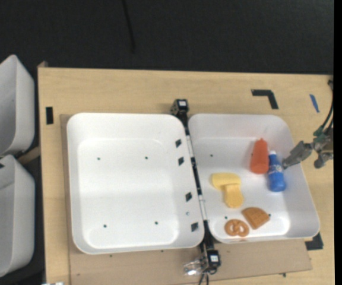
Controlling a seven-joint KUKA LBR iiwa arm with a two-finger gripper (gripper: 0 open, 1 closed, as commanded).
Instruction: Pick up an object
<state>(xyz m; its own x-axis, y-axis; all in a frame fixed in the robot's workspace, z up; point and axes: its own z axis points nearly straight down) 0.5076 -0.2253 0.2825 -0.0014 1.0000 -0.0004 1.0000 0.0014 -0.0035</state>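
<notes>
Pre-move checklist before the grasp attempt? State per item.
1. Objects in right bin: ok, five there.
2. Gripper near a target: ok, at the bin's right side by the blue bottle.
3. Finger state: cannot tell.
4. Blue bottle free of neighbours: not ok, the orange bottle lies right beside it.
5. Yellow block, pretzel and brown piece away from the gripper: ok.
</notes>
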